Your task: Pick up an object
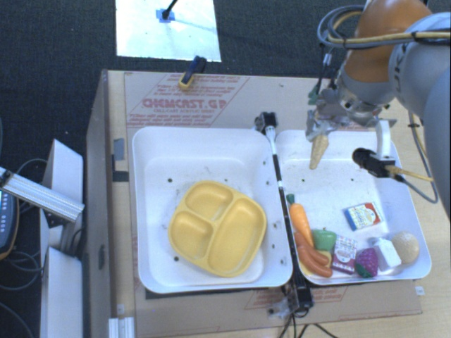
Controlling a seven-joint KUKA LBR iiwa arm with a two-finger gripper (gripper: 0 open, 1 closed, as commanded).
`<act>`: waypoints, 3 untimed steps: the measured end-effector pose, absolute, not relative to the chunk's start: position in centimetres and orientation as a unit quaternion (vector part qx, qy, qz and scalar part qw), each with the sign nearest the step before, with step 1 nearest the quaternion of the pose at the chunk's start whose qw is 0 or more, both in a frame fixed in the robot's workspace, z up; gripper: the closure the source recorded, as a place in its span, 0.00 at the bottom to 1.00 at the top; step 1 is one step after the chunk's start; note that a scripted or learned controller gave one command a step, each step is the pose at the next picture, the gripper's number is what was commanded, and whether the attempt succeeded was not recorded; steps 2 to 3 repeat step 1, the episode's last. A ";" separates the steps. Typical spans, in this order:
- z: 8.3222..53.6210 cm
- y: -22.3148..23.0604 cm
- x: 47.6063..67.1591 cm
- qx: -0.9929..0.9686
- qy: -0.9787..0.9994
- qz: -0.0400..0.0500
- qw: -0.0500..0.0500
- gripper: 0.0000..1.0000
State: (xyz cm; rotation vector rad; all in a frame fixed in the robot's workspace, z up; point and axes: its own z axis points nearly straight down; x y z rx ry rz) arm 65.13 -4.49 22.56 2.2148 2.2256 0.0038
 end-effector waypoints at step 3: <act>24.9 -6.2 62.0 0.706 0.708 0.001 0.001 1.00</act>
